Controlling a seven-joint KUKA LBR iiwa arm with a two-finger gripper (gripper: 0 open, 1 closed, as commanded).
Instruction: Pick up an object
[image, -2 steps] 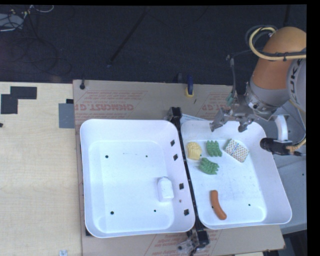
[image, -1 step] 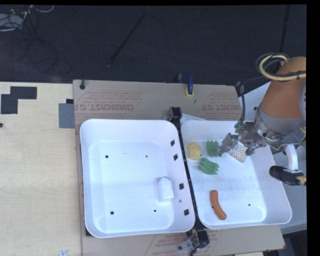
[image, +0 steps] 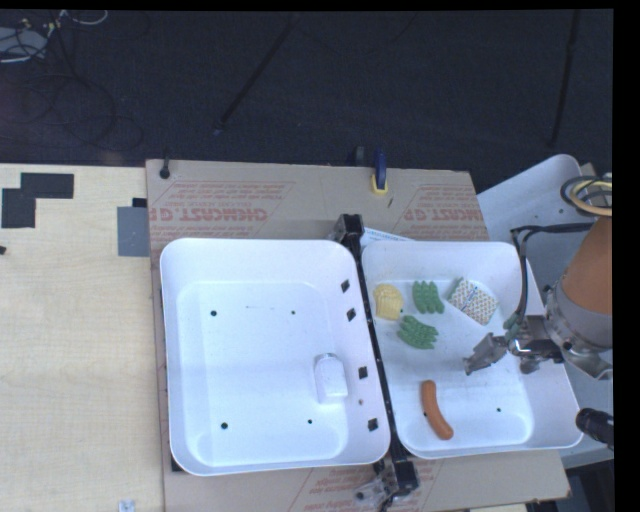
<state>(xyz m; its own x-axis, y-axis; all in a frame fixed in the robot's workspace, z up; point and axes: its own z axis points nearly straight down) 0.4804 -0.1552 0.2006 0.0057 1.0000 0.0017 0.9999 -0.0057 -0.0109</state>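
While my hand hung over the right-hand bin, low on its right half, I could not tell whether it was spread or pressed together; nothing showed between its tips. Nearest to me was the orange sausage-shaped piece, lying below and to the left of the hand on the bin floor, apart from it, its long axis running from upper left to lower right. Further off to the upper left lay a green piece, a second green piece and a yellow lump, with a white patterned block almost straight above the hand. I judged the orange piece the shortest reach, needing a grip across its narrow width.
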